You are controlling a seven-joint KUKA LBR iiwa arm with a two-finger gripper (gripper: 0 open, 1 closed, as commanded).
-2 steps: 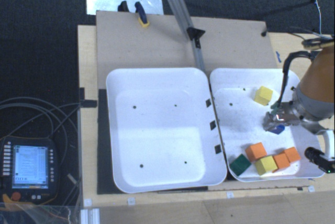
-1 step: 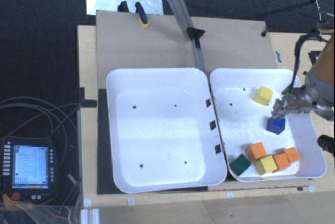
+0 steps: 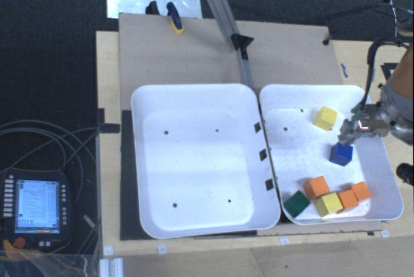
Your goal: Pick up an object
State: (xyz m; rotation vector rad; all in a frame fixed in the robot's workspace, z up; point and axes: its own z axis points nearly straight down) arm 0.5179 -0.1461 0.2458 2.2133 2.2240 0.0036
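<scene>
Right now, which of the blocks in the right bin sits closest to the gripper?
The blue block, just below the gripper. It lies alone mid-bin; the lone yellow block is farther up-left, and the rest cluster at the bin's near edge.

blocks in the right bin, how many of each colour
yellow blocks: 2
orange blocks: 3
blue block: 1
green block: 1
total: 7

The grey KUKA arm [image 3: 402, 91] reaches in from the right edge of the view, bent downward at the wrist. Its two-finger gripper [image 3: 349, 133] hangs low near the right bin's right rim, pointing down and left.
</scene>
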